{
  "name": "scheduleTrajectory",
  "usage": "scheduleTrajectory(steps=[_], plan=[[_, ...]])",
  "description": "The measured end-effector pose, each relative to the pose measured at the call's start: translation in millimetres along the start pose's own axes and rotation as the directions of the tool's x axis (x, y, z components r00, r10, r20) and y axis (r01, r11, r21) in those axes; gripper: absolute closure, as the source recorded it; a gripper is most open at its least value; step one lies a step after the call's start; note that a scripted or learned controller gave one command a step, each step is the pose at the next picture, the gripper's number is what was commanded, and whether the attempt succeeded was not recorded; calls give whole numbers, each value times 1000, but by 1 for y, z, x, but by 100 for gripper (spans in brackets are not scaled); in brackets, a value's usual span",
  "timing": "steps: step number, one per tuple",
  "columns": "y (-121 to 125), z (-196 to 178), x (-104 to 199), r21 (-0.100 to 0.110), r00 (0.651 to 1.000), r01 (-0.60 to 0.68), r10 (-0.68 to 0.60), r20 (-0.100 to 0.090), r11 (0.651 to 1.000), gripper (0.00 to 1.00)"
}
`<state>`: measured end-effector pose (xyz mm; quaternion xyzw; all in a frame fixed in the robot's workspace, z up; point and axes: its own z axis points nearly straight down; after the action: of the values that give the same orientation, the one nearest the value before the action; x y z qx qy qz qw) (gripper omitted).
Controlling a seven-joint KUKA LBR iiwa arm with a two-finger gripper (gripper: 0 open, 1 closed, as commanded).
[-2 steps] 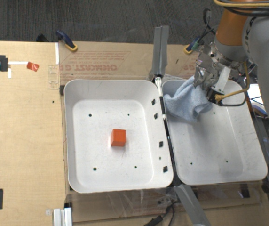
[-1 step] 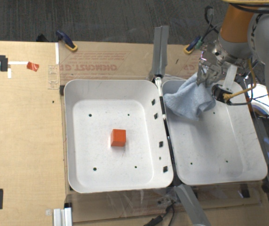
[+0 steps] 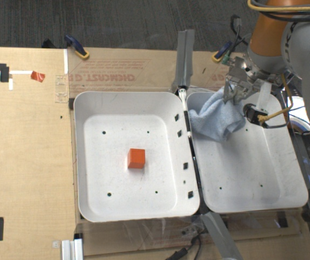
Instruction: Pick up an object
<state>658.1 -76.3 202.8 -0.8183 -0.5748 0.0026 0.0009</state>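
- Camera view, arm (image 3: 285, 31): grey, with an orange band above the wrist, entering from the right and reaching down over the far left corner of the right bin (image 3: 252, 199)
- Camera view, jaws (image 3: 235, 95): at the top edge of a cloth (image 3: 215, 118); the cloth rises in a peak to meet them and appears pinched there, though the fingers themselves are too small and cluttered to make out clearly
- Camera view, cloth: pale blue, crumpled, in the far left part of the right bin, lying against the wall next to the left bin (image 3: 90, 199); its upper corner is drawn up toward the jaws while the lower folds rest on the bin floor
- Camera view, block (image 3: 136, 158): small, orange-red, resting on the floor of the left bin, near its middle, well apart from the arm and cloth
- Camera view, bins: two shallow white trays side by side on the surface (image 3: 25, 161), touching along their inner walls, where small black clips sit
- Camera view, clamps: one blue and yellow clamp (image 3: 76, 46) at the far edge of the surface beyond the left bin; a second clamp (image 3: 223, 52) beyond the right bin, near the arm
- Camera view, cable (image 3: 271, 115): yellowish, looping beside the wrist over the right bin
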Motion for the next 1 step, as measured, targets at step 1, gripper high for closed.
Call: scheduleTrajectory(steps=[1], plan=[[-1,12,4,-1,1000,-20,20,0,1000,100]])
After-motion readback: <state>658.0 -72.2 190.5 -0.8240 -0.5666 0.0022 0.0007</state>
